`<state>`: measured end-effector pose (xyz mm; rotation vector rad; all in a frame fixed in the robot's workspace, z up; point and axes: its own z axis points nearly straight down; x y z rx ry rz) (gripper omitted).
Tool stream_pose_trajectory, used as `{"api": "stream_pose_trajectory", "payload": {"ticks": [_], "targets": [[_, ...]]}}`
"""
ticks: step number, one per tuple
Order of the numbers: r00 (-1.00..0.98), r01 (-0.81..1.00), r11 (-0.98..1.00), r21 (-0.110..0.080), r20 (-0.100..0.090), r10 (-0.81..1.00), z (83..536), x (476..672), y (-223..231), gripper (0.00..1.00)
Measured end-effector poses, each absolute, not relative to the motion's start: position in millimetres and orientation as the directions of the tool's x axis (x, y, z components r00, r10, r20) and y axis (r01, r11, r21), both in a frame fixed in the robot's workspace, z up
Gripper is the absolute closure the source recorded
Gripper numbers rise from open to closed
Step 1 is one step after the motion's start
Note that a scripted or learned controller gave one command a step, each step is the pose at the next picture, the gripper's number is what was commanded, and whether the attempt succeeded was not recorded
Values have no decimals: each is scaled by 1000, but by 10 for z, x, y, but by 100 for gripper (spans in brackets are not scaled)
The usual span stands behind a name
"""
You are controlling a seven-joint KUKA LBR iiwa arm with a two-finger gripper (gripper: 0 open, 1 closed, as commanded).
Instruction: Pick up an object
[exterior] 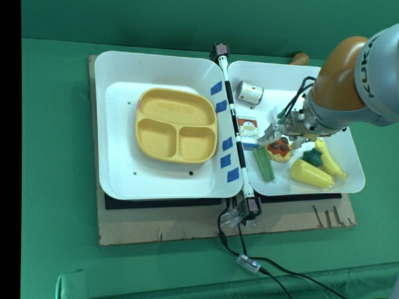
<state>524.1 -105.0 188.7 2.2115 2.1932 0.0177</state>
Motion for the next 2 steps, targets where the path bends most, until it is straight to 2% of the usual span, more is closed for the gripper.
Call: {"api": "stream_pose_trajectory", "payload": {"ticks": [1,2], "targets": [[16,999,-16,38,-13,1000,2024,5263,-1072,100],[5,1000,-5,11,-3,1000,2841,5803,-655,100]]}}
